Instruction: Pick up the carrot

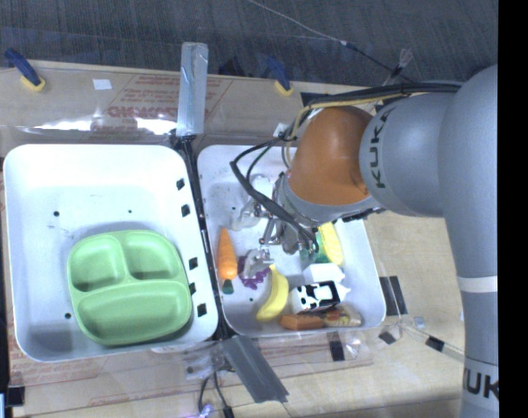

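Note:
The carrot (226, 255) lies in the right bin (213, 174) along its left wall, orange with its green end toward the front. My gripper (279, 235) hangs over the middle of that bin, below the orange wrist band, a short way to the right of the carrot. Nothing from the bin shows in its grasp.
Around the gripper lie purple grapes (255, 275), a banana (275, 296), a yellow piece (331, 242), a black-and-white block (321, 294) and a reddish sausage-like piece (312, 321) by the front wall. The left bin (37, 172) holds a green divided plate (129, 286).

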You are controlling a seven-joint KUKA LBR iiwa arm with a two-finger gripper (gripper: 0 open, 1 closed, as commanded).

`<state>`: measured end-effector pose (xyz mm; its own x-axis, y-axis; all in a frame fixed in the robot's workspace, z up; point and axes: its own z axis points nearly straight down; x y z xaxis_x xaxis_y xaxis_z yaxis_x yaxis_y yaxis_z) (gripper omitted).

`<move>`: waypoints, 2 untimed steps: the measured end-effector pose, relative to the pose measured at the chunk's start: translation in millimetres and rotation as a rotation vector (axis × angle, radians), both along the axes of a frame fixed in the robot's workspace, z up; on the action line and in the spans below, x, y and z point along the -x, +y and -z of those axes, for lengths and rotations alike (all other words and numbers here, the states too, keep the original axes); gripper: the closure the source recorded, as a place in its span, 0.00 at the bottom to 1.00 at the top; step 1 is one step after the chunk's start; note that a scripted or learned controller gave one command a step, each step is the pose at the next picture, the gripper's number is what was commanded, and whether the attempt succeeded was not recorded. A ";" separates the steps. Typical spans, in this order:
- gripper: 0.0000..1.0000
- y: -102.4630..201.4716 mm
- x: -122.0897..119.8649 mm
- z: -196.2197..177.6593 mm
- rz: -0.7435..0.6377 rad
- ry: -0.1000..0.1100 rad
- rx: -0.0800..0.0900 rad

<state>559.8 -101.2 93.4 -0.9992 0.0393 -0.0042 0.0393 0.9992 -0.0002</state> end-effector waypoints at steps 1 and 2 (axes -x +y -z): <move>0.00 6.1 23.0 0.2 0.120 0.002 -0.001; 0.00 10.8 -49.3 -54.6 0.104 -0.003 0.000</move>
<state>609.1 -90.4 148.0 -0.9897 0.1429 -0.0067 0.1429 0.9897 0.0004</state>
